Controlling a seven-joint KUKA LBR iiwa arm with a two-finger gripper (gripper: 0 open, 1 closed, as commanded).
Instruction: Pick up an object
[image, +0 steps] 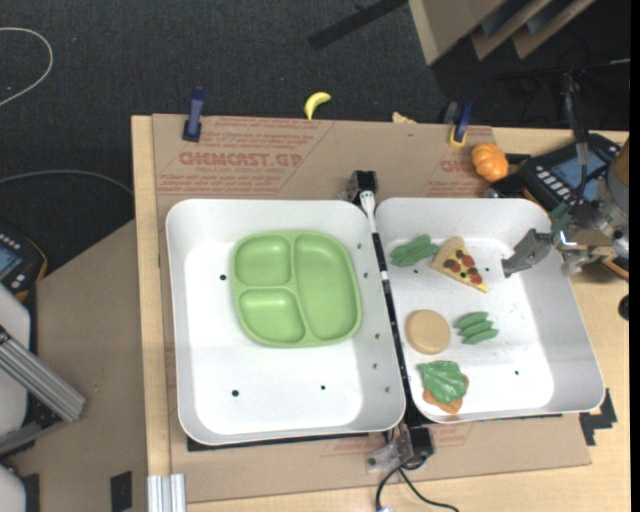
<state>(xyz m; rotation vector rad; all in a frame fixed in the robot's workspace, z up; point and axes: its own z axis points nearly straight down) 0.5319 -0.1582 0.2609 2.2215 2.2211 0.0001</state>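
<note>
Pizza slice (461, 264) lies in the right bin (560, 330), just left of our claw (524, 254); we cannot tell its opening. We risk nudging the slice aside, since it lies flat and thin.

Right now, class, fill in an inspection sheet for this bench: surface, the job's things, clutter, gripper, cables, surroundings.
Surface: brown board bearing left bin and right bin.
Job's things: in right bin, pizza slice, round cookie, three green toy foods near them; green divided plate in left bin.
Clutter: banana, orange fruit, blue clamps.
Gripper: gripper over right bin's right side, holding nothing.
Cables: white cable on floor.
Surroundings: dark carpet.
</note>
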